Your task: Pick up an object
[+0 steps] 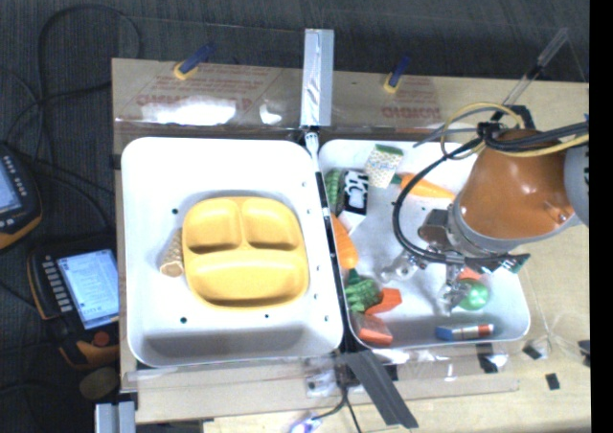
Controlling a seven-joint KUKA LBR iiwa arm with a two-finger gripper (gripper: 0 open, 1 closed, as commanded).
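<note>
My gripper (424, 280) hangs low over the right bin (512, 321), below the orange wrist band. Its two fingers stand apart, open, and between them I see bare white bin floor. One fingertip (449, 295) sits right beside a green ball (474, 297). A blue and red marker (465, 331) lies near the bin's front wall. Left of the gripper lie a green leafy toy (359, 292), an orange piece (385, 302), a red piece (374, 331) and an orange carrot (345, 245). The arm hides part of the bin's right side.
The left bin (144, 326) holds a yellow divided tray (244, 249) with a tan object (171, 255) at its left. At the back of the right bin lie a black and white item (356, 192), a dotted box (384, 165) and an orange item (431, 188).
</note>
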